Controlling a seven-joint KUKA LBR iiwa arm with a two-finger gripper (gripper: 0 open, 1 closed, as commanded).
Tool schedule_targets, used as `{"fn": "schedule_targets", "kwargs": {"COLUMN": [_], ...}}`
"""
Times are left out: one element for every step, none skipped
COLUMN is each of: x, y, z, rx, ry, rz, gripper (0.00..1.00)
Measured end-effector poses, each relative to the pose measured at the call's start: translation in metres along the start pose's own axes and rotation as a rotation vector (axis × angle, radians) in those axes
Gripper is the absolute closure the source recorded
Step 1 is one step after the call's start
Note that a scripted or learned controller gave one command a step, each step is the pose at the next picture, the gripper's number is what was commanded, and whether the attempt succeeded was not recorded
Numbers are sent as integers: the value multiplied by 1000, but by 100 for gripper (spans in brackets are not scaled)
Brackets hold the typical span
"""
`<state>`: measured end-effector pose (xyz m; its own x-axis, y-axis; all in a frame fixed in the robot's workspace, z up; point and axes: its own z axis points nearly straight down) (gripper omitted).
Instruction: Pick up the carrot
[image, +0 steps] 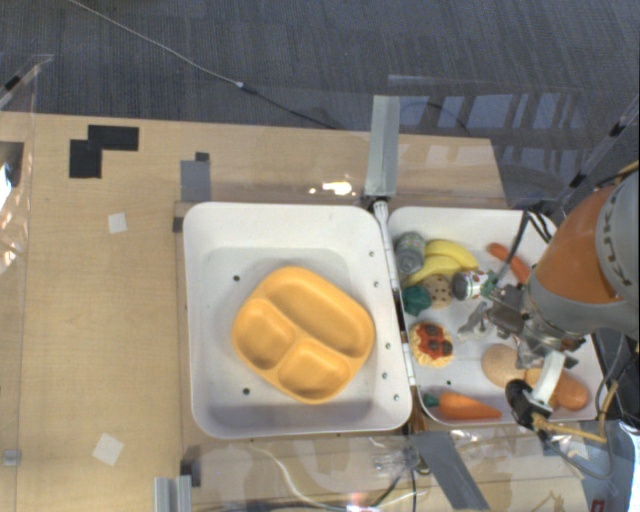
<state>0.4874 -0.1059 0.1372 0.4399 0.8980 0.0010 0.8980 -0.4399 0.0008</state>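
White glossy bin (470, 222) — tapered orange carrot (468, 406) at its near wall; jaws' state unclear.

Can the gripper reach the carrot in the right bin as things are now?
Probably yes. The carrot lies uncovered at the near edge of the right bin, with nothing on top, and the gripper is over the same bin.

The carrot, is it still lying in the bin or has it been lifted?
Still lying in the bin. The carrot rests flat on the floor of the right bin, by its near edge, with the gripper apart from it.
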Motion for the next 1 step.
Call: {"fn": "schedule_targets", "kwargs": {"x": [-6], "y": [3], "z": [20], "rx": [1], "ry": [0], "rz": [216], "gripper": [0]}}
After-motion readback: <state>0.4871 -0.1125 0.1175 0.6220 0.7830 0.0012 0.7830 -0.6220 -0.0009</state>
